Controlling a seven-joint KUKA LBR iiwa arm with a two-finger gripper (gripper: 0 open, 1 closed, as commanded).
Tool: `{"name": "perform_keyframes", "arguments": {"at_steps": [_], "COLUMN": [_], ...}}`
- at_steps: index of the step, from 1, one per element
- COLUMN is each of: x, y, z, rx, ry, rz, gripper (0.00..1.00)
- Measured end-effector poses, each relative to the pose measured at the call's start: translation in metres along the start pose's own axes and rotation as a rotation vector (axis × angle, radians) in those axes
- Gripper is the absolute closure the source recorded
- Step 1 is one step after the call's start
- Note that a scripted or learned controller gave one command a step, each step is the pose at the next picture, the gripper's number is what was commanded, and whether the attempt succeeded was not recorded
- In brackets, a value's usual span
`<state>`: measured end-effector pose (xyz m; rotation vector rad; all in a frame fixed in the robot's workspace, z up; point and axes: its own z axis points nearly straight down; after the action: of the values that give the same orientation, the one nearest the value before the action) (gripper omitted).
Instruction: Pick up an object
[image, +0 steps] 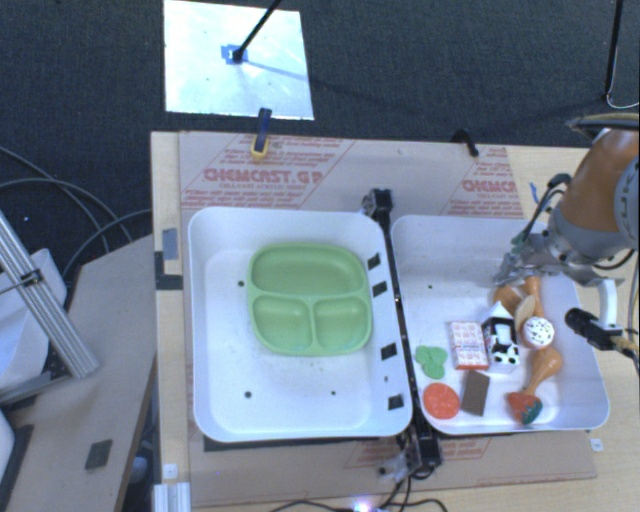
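Note:
The right bin (440, 250) holds several small toys in its front right part. These include a tan-orange piece (512, 297), a black-and-white cow (502, 342), a white speckled ball (538, 331), a tan drumstick (545, 367) and a pink patterned box (466, 345). There are also a brown block (476, 392), a red-orange disc (441, 400), a green piece (432, 361) and a red-and-green piece (523, 406). My gripper (517, 274) hangs low over the bin's right side, just behind the tan-orange piece. Nothing shows as held.
The left bin (215, 400) holds a green divided plate (308, 298). A black divider with clips (388, 300) runs between the bins. The grey and orange arm (600, 200) reaches in over the right bin's far right corner. Cables lie left of the bench.

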<state>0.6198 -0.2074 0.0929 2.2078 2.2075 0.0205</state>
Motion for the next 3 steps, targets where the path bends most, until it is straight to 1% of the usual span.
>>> {"name": "perform_keyframes", "arguments": {"at_steps": [3], "x": [0.000], "y": [0.005], "z": [-0.034], "rx": [-0.010], "ry": [-0.001], "rz": [-0.004], "gripper": [1.00]}}
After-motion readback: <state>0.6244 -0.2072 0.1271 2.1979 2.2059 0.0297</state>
